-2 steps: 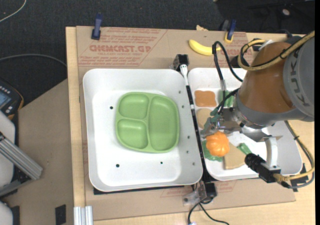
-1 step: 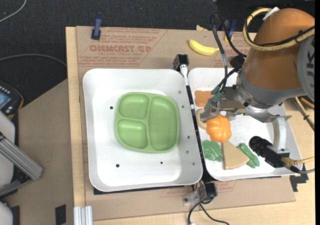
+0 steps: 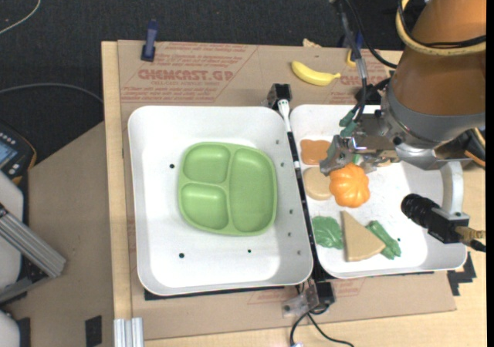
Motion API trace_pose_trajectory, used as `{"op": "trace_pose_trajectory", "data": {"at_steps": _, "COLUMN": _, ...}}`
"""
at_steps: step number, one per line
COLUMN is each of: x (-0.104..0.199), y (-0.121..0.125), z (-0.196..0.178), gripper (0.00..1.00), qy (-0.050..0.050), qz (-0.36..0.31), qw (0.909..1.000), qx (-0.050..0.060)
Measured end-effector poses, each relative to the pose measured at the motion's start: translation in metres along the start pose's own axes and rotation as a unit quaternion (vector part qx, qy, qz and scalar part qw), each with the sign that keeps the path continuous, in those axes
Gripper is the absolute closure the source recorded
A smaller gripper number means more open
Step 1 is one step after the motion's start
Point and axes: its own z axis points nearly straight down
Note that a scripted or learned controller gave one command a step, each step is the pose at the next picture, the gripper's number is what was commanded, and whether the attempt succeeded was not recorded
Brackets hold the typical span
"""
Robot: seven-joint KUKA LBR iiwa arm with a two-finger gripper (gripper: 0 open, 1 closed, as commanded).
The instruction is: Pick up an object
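My gripper [image 3: 344,157] hangs over the back left part of the right bin [image 3: 440,261]. Directly in front of it, touching or almost touching its tip, sits an orange toy pumpkin [image 3: 350,186]. A flat orange piece [image 3: 312,151] lies to the gripper's left, with a round beige disc [image 3: 316,184] in front of that piece. Near the bin's front edge lie a green leafy piece [image 3: 327,231], a tan wedge [image 3: 358,239] and a small green pod [image 3: 384,238]. The arm hides the bin's back right part.
The left bin [image 3: 154,245] holds a green divided plate [image 3: 228,187]. A yellow banana [image 3: 313,73] lies on the cardboard behind the right bin. A blue clip [image 3: 149,41] sits at the board's back left. Black clips join the bins at the middle.
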Motion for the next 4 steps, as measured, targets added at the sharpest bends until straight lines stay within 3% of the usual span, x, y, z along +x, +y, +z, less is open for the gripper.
{"op": "trace_pose_trajectory", "data": {"at_steps": 1, "x": 0.053, "y": -0.006, "z": 0.112, "gripper": 1.0, "qy": 0.0, "qz": -0.001, "qw": 0.9999, "qx": 0.01}}
{"op": "trace_pose_trajectory", "data": {"at_steps": 2, "x": -0.005, "y": -0.001, "z": -0.034, "gripper": 1.0, "qy": 0.0, "qz": 0.003, "qw": 1.0, "qx": -0.006}}
{"op": "trace_pose_trajectory", "data": {"at_steps": 3, "x": 0.201, "y": -0.002, "z": 0.038, "gripper": 1.0, "qy": 0.001, "qz": -0.008, "qw": 1.0, "qx": 0.006}}
{"op": "trace_pose_trajectory", "data": {"at_steps": 4, "x": 0.208, "y": 0.043, "z": -0.103, "gripper": 1.0, "qy": 0.003, "qz": 0.0, "qw": 1.0, "qx": -0.006}}
